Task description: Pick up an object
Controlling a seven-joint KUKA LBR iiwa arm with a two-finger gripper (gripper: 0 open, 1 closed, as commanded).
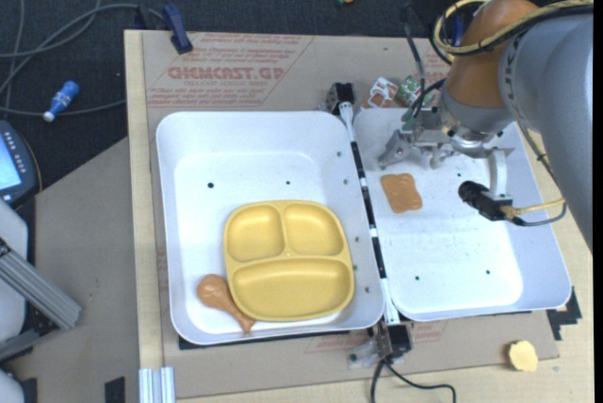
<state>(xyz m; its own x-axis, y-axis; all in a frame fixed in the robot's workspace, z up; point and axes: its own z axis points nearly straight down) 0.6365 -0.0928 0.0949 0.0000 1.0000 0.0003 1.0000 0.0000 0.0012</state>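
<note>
The toast [401, 193] lies flat in the right bin [471, 279] near the divider, our gripper [419, 150] hovers just beyond it, state we cannot tell, and we judge a flat slice could slip a pinch.

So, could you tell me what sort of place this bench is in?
Probably a robotics lab test bench: a grey arm reaches over two white bins, toy food like a yellow divided plate lies inside, and loose cables trail over dark carpet.
</note>
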